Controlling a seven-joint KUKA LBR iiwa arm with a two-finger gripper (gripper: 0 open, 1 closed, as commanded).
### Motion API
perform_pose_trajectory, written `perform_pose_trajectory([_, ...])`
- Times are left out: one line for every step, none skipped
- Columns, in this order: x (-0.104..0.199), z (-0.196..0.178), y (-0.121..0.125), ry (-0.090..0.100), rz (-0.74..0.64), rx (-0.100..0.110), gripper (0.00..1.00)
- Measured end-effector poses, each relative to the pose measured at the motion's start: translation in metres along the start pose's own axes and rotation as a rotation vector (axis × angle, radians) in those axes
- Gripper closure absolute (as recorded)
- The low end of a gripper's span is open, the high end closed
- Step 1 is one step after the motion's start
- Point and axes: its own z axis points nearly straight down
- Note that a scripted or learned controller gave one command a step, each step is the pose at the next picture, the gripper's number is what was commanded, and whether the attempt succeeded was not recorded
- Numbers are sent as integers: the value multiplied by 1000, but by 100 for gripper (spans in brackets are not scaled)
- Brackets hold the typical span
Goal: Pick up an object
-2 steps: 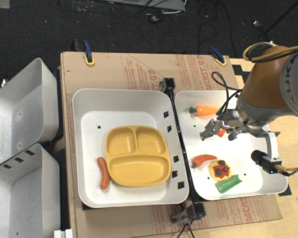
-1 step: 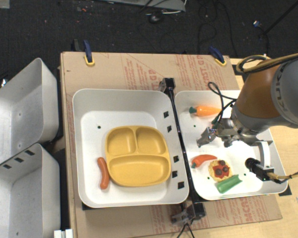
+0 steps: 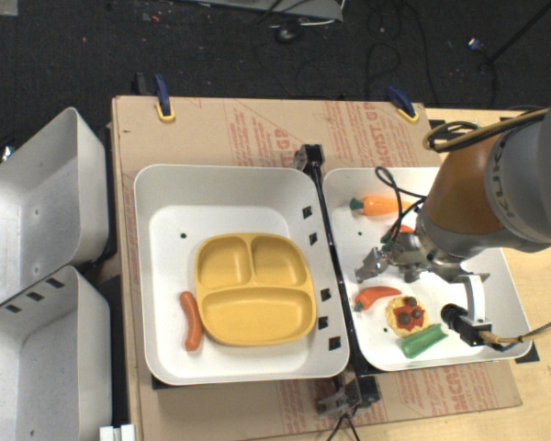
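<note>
Left bin: a yellow divided plate is seen at its middle, with a toy sausage laid just beside the plate's left edge.
Right bin: a toy carrot is found near the far wall; a red toy pepper, a small round toy pizza and a green toy vegetable are clustered toward the near side.
Surroundings: both bins are carried on a cardboard-covered worktop; spare white bins are stacked to the left.
Arm: it is reached in from the right, bent low over the right bin, its orange band turned toward the camera.
Pincer: it is lowered among the toys; how wide it stands cannot be told.
Nearest object: the red toy pepper is placed just below the pincer, the carrot beyond it.
</note>
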Motion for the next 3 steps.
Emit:
perform_pose_trajectory([0, -12, 1, -1, 2, -5, 100])
perform_pose_trajectory([-8, -73, 1, -3, 0, -11, 100])
perform_pose_trajectory([-8, -137, 2, -3, -4, -13, 100])
